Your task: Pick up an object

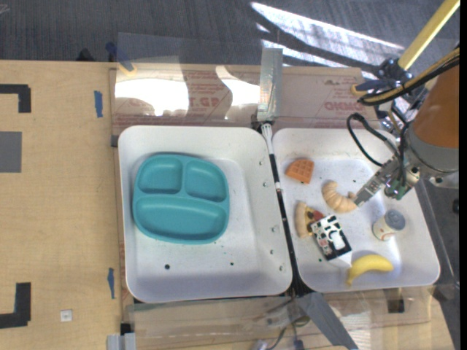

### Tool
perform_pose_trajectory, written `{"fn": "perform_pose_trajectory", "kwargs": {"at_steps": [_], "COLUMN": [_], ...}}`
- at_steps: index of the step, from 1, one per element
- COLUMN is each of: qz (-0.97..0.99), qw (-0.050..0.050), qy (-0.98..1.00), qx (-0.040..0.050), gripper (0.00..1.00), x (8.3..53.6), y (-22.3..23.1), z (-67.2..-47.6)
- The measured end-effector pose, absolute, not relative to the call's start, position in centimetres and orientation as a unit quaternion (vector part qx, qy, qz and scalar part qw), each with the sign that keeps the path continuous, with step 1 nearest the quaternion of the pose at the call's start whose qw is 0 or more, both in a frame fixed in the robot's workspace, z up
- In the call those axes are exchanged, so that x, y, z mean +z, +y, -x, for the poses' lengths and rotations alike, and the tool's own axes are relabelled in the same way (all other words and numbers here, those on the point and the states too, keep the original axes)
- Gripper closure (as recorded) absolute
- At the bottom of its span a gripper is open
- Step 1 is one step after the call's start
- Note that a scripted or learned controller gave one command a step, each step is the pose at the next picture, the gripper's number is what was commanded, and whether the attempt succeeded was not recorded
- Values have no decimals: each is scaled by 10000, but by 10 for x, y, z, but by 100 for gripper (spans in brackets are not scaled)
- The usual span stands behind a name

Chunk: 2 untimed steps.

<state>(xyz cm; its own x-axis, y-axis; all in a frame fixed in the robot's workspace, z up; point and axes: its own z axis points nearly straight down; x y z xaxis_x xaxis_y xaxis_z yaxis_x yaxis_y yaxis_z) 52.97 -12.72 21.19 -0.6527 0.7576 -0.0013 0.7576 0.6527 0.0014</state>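
Right bin (419, 272), croissant (338, 195) touching hand (363, 193)

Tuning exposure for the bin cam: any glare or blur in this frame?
Camera view: glare on the clear panel behind the left bin and a sunlit streak on the floor; gripper near the croissant is slightly soft; bins evenly lit.

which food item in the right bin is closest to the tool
The tan curved croissant; the tool sits at its right end, while the yellow banana and orange waffle lie farther off.
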Motion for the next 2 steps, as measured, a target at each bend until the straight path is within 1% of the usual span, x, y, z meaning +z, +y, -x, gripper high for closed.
{"fn": "perform_pose_trajectory", "kwargs": {"at_steps": [1, 2], "qz": [-6681, -8187], "qw": [-15, 0], "qy": [7440, 5742], "qx": [-6, -2], "gripper": [100, 100], "x": [190, 195], "y": [-145, -114], "z": [-479, -480]}}
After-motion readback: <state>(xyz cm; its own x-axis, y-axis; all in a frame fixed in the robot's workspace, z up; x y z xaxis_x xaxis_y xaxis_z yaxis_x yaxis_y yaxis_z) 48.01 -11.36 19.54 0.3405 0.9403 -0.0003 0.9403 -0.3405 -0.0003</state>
